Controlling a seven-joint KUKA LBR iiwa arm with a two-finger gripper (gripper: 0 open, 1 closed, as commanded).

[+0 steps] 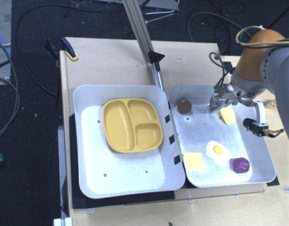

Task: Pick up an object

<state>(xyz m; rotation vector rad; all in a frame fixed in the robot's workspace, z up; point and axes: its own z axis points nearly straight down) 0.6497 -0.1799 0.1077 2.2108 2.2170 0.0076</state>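
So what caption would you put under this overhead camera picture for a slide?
Robot gripper poised in the right bin beside a pale yellow piece, with toy foods nearby; a yellow divided plate sits in the left bin.

Both shallow white bins, the left (87,173) and the right (257,166), look like matt moulded plastic with a finely speckled floor, and they rest on a pale, smooth wooden bench (106,62). The mustard-yellow three-compartment tray (133,125) appears to be smooth plastic with a dull sheen. The ribbed slanted silver pole (137,22) reads as brushed metal, and the arm's orange wrist band (251,58) looks smooth and slightly glossy.
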